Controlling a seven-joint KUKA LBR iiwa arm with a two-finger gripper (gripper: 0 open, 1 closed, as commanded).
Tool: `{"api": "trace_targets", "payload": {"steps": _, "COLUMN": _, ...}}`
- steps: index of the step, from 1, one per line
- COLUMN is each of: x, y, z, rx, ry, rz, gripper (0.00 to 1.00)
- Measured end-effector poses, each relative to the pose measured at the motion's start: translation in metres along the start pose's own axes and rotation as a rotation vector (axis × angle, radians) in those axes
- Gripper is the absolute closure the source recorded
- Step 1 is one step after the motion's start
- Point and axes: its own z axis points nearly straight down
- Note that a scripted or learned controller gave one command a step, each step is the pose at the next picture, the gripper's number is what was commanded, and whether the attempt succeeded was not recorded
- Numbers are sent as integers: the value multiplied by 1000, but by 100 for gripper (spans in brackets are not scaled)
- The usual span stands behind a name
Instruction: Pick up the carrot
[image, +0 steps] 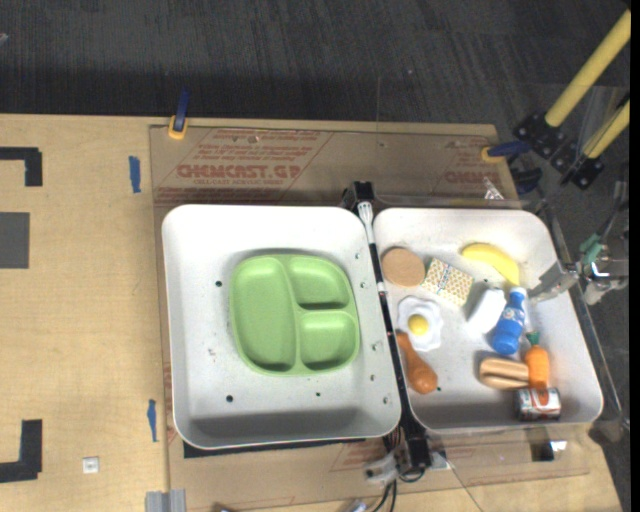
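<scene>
The carrot, a short orange piece with a bit of green at its upper end, lies in the right bin near that bin's right wall, towards the near corner. It rests just beside a hot dog in a bun on its left, seemingly touching it, and a small can lies just below both. A blue bottle stands just above the hot dog, with a white object next to it. Further into the bin are a banana, a checked cracker, a round brown disc and a fried egg; a long reddish-orange piece lies along the bin's left wall below the egg. The left bin holds a green divided plate. The gripper sits at the right bin's right rim, level with the banana and well apart from the carrot; it is seen partly and dimly, and whether it is open or closed cannot be told
</scene>
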Motion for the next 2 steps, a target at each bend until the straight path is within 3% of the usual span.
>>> {"api": "trace_targets", "payload": {"steps": 1, "x": -17, "y": -2, "z": 135, "rx": 5, "ry": 4, "rz": -294, "gripper": 0}}
{"api": "trace_targets", "payload": {"steps": 2, "x": -12, "y": -12, "z": 173, "rx": -20, "ry": 2, "rz": -308, "gripper": 0}}
